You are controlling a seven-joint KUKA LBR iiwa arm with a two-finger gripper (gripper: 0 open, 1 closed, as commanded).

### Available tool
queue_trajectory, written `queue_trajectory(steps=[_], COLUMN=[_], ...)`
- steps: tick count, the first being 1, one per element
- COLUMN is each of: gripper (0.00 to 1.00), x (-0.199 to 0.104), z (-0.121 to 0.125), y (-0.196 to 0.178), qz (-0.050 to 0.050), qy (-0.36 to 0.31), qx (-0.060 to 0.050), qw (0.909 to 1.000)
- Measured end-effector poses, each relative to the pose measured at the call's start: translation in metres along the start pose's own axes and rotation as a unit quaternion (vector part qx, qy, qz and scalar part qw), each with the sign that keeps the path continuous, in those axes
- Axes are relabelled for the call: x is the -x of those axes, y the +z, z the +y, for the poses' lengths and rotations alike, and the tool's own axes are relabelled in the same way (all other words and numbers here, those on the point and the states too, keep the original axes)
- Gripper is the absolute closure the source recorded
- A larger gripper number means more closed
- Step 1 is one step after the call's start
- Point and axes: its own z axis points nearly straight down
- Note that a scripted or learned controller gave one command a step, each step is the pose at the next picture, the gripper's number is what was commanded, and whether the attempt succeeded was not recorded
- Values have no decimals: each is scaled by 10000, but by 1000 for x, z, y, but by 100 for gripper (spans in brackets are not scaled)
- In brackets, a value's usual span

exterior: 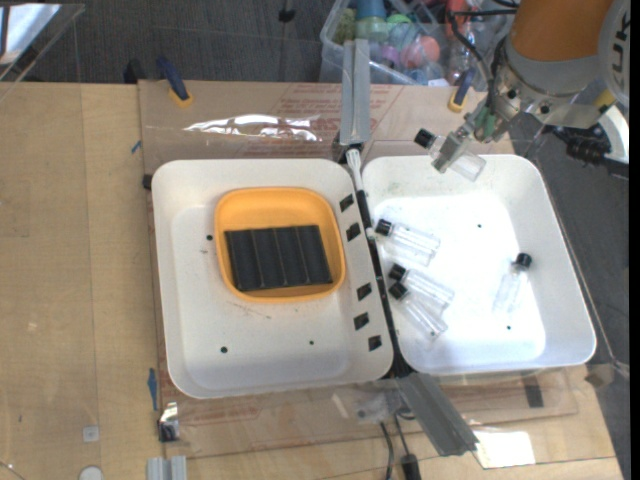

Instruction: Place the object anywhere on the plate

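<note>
arm (560, 28) over right bin (560, 268), vial (452, 155) in fingers (478, 128)

Wooden table (60, 268) carries both white bins. Left bin (190, 353); right bin (560, 338). Grey divider rail (352, 98) runs between them at the far side, with black clips (362, 290) along the shared edge. Clear tote of coloured items (405, 18) sits past the far edge. Blue clamp (172, 78) far left. Acrylic sheet (30, 33) at the top-left corner. White label (505, 450) near the front.
</note>
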Motion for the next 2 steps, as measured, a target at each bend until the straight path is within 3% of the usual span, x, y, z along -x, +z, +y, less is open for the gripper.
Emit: queue_trajectory(steps=[1, 2], gripper=[100, 100], x=[19, 39], z=[-23, -46], y=[-31, 75], qz=[-5, 20], qy=[-880, -3106], qx=[2, -4], qw=[9961, 9505])
